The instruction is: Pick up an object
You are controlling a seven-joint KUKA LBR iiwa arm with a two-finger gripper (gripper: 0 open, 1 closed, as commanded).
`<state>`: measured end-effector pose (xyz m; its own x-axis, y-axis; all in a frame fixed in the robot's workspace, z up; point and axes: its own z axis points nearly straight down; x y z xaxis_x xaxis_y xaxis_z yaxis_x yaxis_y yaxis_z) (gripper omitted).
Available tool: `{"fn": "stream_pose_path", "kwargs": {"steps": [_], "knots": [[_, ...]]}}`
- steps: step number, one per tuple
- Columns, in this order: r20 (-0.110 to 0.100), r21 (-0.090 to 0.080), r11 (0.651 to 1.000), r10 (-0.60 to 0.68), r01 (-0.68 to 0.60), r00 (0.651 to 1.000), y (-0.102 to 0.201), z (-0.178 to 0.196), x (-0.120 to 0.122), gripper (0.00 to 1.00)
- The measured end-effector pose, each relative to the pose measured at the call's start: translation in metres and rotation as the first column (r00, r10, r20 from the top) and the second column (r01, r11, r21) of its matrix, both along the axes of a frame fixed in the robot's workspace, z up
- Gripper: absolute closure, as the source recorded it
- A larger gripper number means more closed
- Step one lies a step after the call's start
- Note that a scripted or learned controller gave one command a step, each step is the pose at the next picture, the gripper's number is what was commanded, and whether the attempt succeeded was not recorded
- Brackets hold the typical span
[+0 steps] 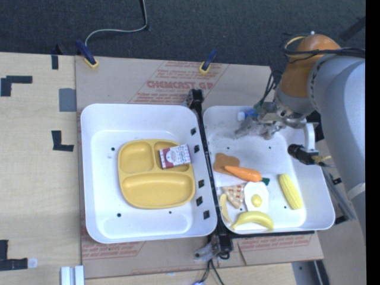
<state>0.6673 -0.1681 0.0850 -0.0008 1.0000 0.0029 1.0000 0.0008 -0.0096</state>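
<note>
The arm leans in from the right with its hand [256, 123] hanging over the far part of the right bin [314, 221], above bare white floor. From where I stand the fingertips run together into a pale blur, so I cannot tell whether they are spread or closed, and nothing shows caught between them.

Everything worth picking lies nearer me than the hand. Closest to it is the carrot [243, 173], lying partly across a brown slice of toast [223, 161]. Beyond those, toward the near wall, sit a fried egg [256, 196], a waffle piece [236, 193] and a banana [254, 220], crowded and touching. The corn cob [290, 190] lies off to the arm's side, apart from the rest.

To my eye the corn is the safest choice, since it has open floor all round it. The hand should come over its middle, turn so the fingers straddle its short width, and go down straight. The carrot would serve too, but the toast under it may shift.

Across the divider from the hand, the left bin [98, 218] holds a yellow divided plate [151, 189] with a small red-and-white carton [175, 155] in one of its upper compartments.
</note>
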Motion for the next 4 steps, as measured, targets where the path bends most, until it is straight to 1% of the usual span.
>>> {"fn": "stream_pose_path", "kwargs": {"steps": [1, 2, 3, 4], "knots": [[-0.005, 0.003, 1.0, -0.001, 0.001, 1.0, -0.027, 0.0, -0.001, 0.0], [-0.01, 0.011, 1.0, 0.002, -0.001, 1.0, -0.039, -0.001, -0.001, 0.0], [-0.011, 0.012, 1.0, 0.003, -0.003, 1.0, -0.039, -0.001, -0.001, 0.0], [-0.017, 0.02, 1.0, 0.004, -0.004, 1.0, -0.046, -0.002, -0.001, 0.0]]}}
